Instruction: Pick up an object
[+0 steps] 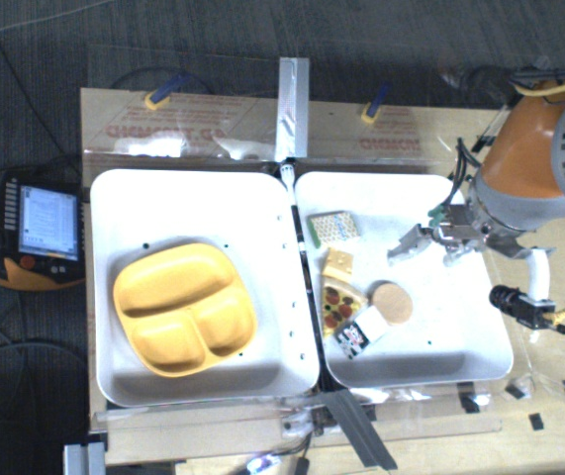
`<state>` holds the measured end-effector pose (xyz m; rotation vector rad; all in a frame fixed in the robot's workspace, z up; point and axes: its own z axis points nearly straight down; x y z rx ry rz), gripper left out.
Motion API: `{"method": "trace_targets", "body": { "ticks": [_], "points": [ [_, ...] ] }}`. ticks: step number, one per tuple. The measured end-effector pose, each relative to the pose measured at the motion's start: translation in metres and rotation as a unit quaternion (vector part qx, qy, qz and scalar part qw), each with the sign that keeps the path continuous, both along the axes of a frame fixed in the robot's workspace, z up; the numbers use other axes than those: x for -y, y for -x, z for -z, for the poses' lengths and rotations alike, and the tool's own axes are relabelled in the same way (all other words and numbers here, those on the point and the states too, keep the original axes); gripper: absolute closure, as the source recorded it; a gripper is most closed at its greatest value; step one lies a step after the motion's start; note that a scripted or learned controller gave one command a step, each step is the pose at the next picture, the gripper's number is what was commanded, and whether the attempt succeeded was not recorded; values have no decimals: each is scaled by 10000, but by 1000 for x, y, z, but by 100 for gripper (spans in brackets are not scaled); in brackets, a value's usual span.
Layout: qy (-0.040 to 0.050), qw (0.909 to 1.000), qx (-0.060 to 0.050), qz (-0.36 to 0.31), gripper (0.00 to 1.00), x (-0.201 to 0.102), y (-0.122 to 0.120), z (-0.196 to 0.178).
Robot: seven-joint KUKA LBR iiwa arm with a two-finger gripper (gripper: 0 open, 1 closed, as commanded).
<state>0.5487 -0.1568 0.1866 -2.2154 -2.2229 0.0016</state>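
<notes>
The right bin (460, 344) holds several small items. A pale green dotted square (333, 228) lies near its upper left. Below it come a yellow cheese wedge (338, 263) and a pizza slice (337, 306). A round tan cookie (392, 303) lies beside the pizza slice, and a black-and-white piece (353, 337) sits nearest the front. My gripper (430, 249) hangs over the upper right of this bin, right of the cheese wedge and above the cookie. It is open, with nothing between its fingers.
A yellow divided plate (184, 308) fills much of the left bin (163, 191). A metal divider (302, 265) separates the two bins. A handheld pendant (35, 231) lies off the bench to the left. The arm's orange band (524, 156) is at the right.
</notes>
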Motion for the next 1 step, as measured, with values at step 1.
{"method": "trace_targets", "body": {
  "ticks": [1],
  "points": [
    [21,9997,61,249,0,-16,6,95]
  ]
}}
